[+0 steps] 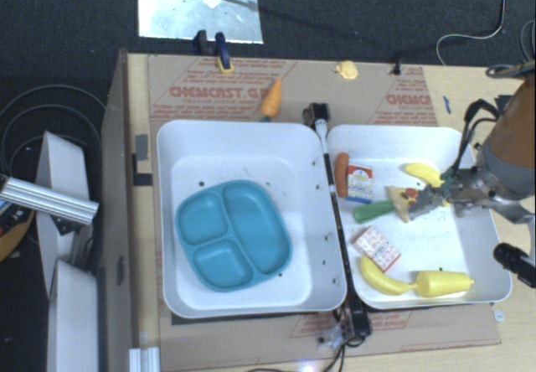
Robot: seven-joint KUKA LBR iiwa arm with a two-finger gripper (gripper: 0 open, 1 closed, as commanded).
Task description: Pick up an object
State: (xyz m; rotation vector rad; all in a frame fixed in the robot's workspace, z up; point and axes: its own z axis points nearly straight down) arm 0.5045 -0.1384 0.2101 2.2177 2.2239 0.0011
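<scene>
Arm enters from right, wrist low over right bin [477, 232]. Claw [429, 196] points left at a small pizza-slice toy [404, 201]; grip state cannot be told.

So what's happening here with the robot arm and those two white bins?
The arm's gripper is down in the right bin, among toy food: a hot dog, a small carton, bananas and a yellow corn cob. Nothing is visibly lifted yet. The left bin holds a blue divided tray.
</scene>
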